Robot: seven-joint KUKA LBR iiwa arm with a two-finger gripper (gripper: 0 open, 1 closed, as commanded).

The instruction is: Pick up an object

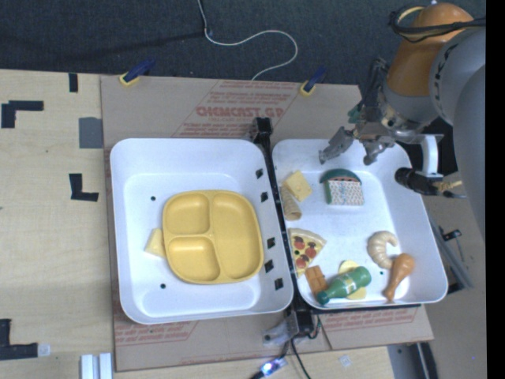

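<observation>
The gripper [353, 151] hangs over the far edge of the right bin [418, 212] with its two fingers spread wide apart and nothing between them; one fingertip points toward the bin's far-left area and the other sits closer to the far rim. Behind the fingers the grey wrist rises up and to the right into the orange band [422, 50], and the arm's bulky grey body leaves the view at the right edge. The arm leans in at a slant rather than pointing straight down.

Just below the open fingers lies a small green-topped, speckled toy piece [344, 189], apart from them. To its left rests a pale yellow cheese wedge [297, 186] beside a tan roll-like piece [291, 206]. Nearer the camera lie a pizza slice [305, 245], a green bottle [345, 283] on its side, a croissant [383, 247] and a drumstick [398, 273], all on the bin floor.

The left bin [134, 180] holds a yellow divided plate [213, 235], with a pale yellow piece [154, 243] tucked at its left edge. Both bins sit on a cardboard sheet [229, 109].
</observation>
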